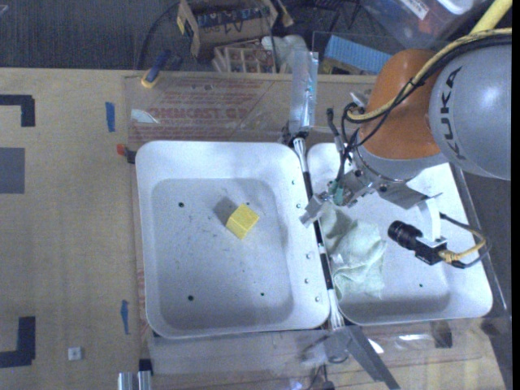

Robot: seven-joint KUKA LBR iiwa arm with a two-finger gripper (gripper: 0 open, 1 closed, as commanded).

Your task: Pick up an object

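A small yellow foam-like cube (242, 220) is seen mid left white bin (162, 169); a crumpled pale-green cloth (355, 254) is beneath the gripper (335, 195), whose grip cannot be told.

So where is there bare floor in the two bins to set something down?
Left bin: free all around the yellow block, widest toward its near edge. Right bin: crowded by the pale cloth and the gripper; a bare strip along its near-right corner.
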